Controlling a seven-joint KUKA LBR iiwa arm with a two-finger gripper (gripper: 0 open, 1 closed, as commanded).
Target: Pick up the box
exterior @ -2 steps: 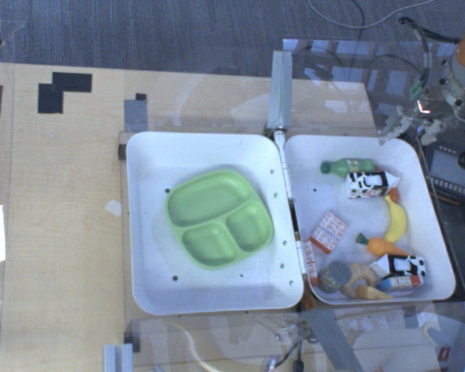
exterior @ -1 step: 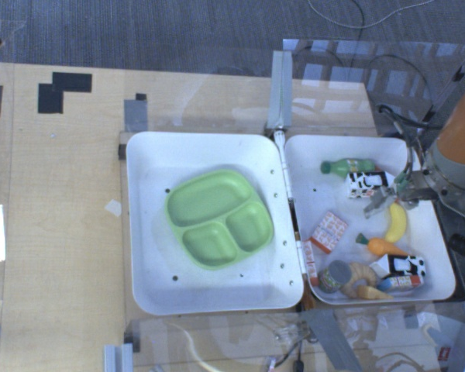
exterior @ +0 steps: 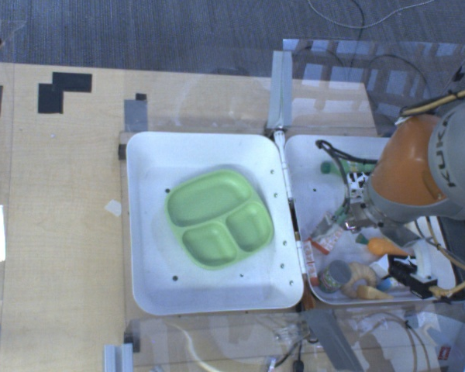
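Over the right bin (exterior: 298, 178) the grey arm (exterior: 418, 165) reaches in from the right edge of the bench (exterior: 62, 231), and its orange band covers much of that bin's far half. The left bin (exterior: 143, 277) carries one green divided plate (exterior: 219, 218) near its middle (it plays no part in this task).

Under the wrist, the gripper (exterior: 353, 214) hangs low, close to the middle of the right bin. Whether it is open or closed I cannot tell, because the arm hides it, and nothing can be seen held in it.

The box (exterior: 322, 246) is, I believe, the small flat red-and-white piece near the left wall of the right bin, just beside the gripper. Close to it, toward the near edge, lie a grey round thing (exterior: 339, 272) and an orange toy (exterior: 384, 246).

I judge the step to be the approach, with the grasp not yet made. The next move calls for shifting a little toward the left wall and coming down exactly, since the neighbours crowd the box.
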